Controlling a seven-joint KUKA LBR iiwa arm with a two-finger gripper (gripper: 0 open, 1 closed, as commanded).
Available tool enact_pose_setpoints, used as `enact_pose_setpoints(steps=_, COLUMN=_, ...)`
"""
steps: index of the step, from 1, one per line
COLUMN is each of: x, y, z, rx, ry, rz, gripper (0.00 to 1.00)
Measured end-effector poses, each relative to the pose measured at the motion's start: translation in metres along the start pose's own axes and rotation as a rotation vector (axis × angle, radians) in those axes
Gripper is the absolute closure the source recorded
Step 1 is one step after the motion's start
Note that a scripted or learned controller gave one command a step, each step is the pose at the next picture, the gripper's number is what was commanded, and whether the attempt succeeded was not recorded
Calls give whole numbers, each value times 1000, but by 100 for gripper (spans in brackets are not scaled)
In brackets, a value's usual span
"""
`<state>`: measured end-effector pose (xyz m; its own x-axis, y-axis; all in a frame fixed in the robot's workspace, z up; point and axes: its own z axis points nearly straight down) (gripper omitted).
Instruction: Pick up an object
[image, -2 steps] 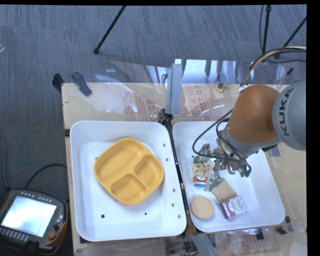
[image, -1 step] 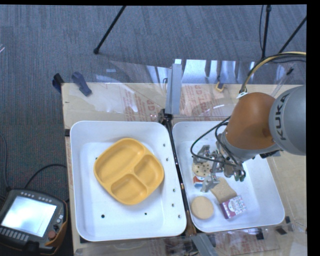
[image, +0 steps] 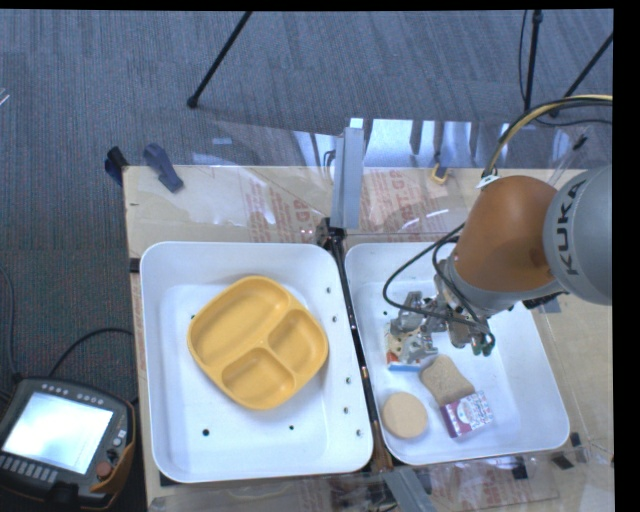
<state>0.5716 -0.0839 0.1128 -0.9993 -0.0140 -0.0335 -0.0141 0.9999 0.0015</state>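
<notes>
The claw (image: 412, 330), its state untellable, is poised above the small red-and-blue packet (image: 402, 352): judged light, crushable, best gripped across its edges

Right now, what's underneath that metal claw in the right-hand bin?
Under the gripper a small red, white and blue item peeks out, too covered to identify. A tan slice lies just beside it. The claw hides the rest.

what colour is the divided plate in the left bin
Yellow: the divided plate shows clearly in the camera view.
</notes>
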Motion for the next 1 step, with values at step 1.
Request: enact_pose_setpoints(steps=1, x=28, y=79, z=-80, rx=-1, ry=24, rz=23, gripper=100)
